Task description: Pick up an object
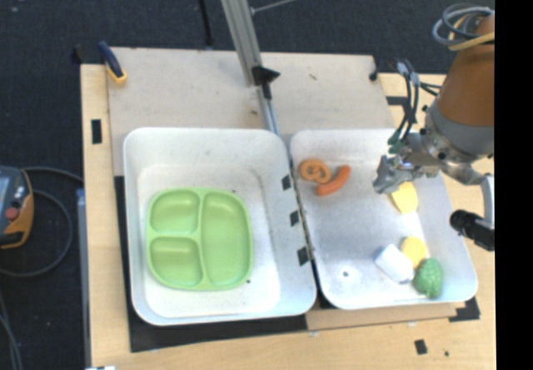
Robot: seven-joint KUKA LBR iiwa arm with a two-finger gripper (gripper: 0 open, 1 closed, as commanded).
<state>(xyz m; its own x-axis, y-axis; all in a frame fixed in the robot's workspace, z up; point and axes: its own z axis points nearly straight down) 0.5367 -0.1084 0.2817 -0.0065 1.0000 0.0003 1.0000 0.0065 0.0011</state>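
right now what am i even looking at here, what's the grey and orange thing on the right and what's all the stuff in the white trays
You are looking down at a slant from one fixed camera above a workbench. The grey and orange thing is a robot arm reaching in from the right. At its end is a hand with two fingers, hanging over the right bin; I cannot tell from here whether it is open or shut, and nothing clearly sits between its fingers.

The right bin holds small toy-like items: an orange ring-shaped piece touching an orange sausage-shaped piece, a yellow block just below the hand, and near the front corner a white block, a second yellow piece and a green bumpy piece, clustered together.

The left bin holds a green divided plate with three compartments.
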